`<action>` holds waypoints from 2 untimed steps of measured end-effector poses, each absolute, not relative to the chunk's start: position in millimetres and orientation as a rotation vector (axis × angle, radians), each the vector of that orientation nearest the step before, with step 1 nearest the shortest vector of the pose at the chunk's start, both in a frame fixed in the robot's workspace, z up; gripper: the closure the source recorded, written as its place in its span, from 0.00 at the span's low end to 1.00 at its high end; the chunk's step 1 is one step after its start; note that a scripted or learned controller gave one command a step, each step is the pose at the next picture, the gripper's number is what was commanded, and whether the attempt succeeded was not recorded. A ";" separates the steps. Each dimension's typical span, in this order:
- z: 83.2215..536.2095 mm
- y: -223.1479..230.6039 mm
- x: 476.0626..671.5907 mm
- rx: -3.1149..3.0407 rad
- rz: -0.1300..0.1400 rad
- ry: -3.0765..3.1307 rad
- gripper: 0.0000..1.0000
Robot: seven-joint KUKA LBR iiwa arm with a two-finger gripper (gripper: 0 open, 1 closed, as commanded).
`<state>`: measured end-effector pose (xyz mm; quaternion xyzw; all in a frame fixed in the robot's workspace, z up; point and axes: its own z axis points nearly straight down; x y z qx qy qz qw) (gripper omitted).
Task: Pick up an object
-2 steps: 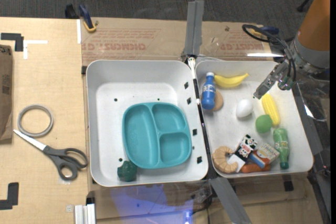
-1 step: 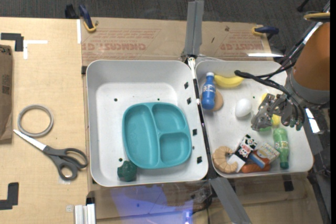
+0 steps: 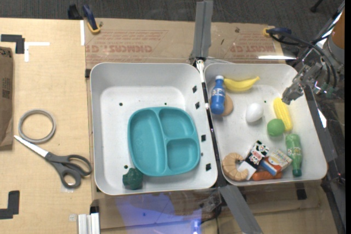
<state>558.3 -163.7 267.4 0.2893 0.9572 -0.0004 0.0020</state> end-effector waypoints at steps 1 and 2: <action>120.0 -175.2 585.7 1.071 -0.001 2.953 1.00; 221.6 -94.2 630.3 0.987 0.001 2.977 1.00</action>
